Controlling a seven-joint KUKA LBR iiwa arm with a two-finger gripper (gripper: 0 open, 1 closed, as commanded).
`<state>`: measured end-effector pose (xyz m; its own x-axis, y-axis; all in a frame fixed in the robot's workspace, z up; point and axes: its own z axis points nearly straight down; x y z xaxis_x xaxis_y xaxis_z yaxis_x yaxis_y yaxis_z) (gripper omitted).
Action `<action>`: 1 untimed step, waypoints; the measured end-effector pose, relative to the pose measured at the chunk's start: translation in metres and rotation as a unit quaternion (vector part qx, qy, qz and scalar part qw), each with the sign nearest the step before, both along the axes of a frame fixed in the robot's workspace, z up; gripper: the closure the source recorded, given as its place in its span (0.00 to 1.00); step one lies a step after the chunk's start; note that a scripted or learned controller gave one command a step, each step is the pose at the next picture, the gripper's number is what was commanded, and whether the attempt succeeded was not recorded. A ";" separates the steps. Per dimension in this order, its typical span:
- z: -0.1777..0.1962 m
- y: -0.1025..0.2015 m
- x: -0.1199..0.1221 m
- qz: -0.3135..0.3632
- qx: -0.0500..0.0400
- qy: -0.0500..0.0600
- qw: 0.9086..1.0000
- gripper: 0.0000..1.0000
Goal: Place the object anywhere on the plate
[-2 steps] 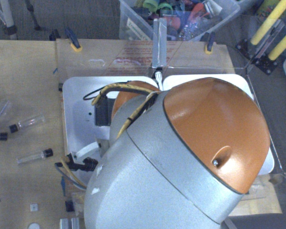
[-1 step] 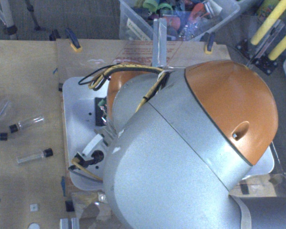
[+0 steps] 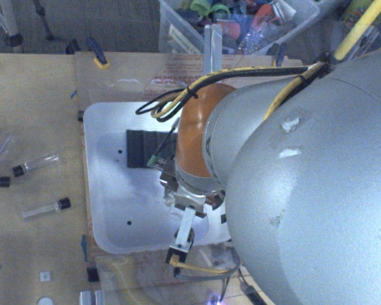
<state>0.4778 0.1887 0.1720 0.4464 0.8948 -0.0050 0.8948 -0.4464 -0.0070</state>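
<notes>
The arm's grey bulk and orange band cover the right half of the camera view. My gripper [image 3: 185, 199] hangs below the orange band, over the right part of the white bin [image 3: 105, 189]. A flat black rectangular thing [image 3: 141, 148] lies in the bin's upper middle, just left of the wrist. Its right end is hidden behind the arm and cables. I cannot tell whether it touches the gripper. Two small dark specks [image 3: 128, 222] dot the bin floor.
Several clear vials with black caps [image 3: 44, 207] lie on the wooden bench left of the bin. A clear tub of colourful toys [image 3: 241, 11] stands at the back. A blue clamp [image 3: 99, 57] sits by the bench's far edge.
</notes>
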 end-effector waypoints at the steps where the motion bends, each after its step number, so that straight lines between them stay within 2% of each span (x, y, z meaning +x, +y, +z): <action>1: -0.065 0.031 0.058 -0.291 -0.002 -0.003 0.957 1.00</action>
<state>0.5360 0.2198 0.1074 0.8692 0.4944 -0.0036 0.4944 -0.8692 -0.0006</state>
